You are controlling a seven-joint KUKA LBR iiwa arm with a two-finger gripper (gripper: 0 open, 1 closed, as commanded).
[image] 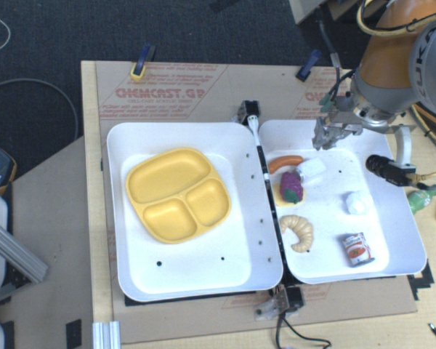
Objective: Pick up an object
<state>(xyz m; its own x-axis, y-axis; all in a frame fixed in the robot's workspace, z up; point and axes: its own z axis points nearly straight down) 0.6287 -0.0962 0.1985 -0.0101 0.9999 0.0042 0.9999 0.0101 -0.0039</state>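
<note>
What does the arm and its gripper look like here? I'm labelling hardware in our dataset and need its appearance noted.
The arm is bulky and rounded, grey with a broad orange band above the wrist, and dark lettering shows on the grey casing at the picture's right edge. Yellow and black cables loop around its upper part. The gripper is a small, dark grey metal assembly with thin wires running into it.

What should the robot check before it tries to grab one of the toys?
1. Hand over the right bin, where the toys are: ok.
2. Anything between its fingers already: cannot tell, too small to see.
3. Toys reachable: croissant, can, purple toy and hot dog all lie in the right bin: ok.
4. Room around the target: croissant and can lie apart from the others: ok. Purple toy and hot dog sit close together by the divider: not ok.
5. Yellow plate sits in the left bin, out of the way: ok.
</note>
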